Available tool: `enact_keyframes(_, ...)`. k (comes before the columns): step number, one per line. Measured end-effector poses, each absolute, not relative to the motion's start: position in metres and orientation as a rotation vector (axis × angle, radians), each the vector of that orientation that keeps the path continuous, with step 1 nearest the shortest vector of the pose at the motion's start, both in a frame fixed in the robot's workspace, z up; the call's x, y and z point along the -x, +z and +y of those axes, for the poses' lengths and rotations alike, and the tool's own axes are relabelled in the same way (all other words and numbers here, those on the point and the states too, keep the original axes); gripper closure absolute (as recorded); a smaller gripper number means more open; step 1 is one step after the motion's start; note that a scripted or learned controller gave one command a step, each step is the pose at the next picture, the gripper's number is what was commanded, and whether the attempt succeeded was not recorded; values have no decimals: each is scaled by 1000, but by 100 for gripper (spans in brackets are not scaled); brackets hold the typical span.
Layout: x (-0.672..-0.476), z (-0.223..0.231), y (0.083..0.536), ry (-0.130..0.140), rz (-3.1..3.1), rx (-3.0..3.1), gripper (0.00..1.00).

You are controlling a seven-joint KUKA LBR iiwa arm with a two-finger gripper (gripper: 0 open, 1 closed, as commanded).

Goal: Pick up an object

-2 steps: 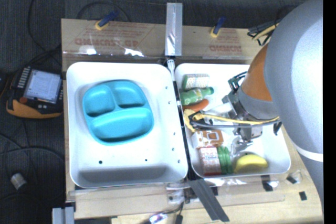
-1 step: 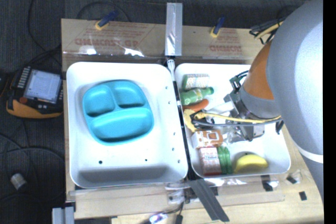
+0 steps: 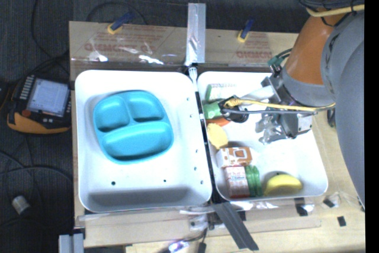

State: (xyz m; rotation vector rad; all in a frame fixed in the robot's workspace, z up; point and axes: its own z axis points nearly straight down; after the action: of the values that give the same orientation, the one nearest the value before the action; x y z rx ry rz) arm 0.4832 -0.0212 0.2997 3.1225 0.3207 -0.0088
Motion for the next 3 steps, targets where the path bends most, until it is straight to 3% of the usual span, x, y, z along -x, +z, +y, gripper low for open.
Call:
enact_keyframes(1, -512, 45, 291, -10, 336, -3123, 100)
enact_keyframes(2, -499, 116, 320, -8, 343, -3120, 100)
enact_keyframes(3, -545, 72, 351, -8, 321, -3124, 100)
